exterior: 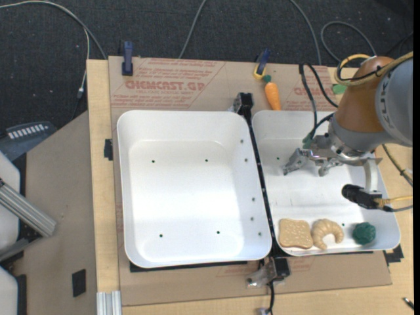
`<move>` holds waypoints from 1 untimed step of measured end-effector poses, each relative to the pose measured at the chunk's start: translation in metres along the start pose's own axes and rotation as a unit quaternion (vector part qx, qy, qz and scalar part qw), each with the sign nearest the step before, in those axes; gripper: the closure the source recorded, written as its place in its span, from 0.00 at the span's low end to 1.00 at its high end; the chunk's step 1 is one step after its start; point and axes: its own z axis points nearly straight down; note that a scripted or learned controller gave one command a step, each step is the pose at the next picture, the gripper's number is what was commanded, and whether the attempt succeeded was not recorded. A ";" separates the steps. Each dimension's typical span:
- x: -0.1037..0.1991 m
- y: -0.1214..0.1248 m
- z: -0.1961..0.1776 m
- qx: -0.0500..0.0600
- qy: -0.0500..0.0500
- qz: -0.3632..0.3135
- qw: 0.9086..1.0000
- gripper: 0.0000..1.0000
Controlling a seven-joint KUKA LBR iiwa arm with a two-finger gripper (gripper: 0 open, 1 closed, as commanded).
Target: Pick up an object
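On the bench: a cardboard sheet (164,84) with red print lies under two shallow white bins set side by side.
Left bin (190,186): the bigger-looking of the two in this slanted view; bare white floor with a few small dark dots.
Right bin (289,136): holds all the candidate objects, lined up along its near edge.
Arm (371,104): grey body with an orange band, reaching in from the right and hanging over the upper middle of the right bin.
Gripper (307,163): its metal fingers point left and look spread apart, with nothing seen between them; it sits well apart from the objects at the near edge.
Toast slice (294,233): a tan, bread-shaped toy, flat at the near left corner of the right bin.
Croissant (327,231): pale toy pastry just beside the toast, to its right.
Green object (364,232): small, dark green and rounded, near the croissant; its exact kind is too small to tell.
Carrot (272,95): orange toy lying on the cardboard beyond the right bin, outside both bins.
Progress: judged from this, nothing is picked yet; choosing an object, descending, closing and lifting all remain.
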 end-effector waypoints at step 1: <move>0.004 0.026 -0.136 -0.009 -0.002 0.001 1.000 0.00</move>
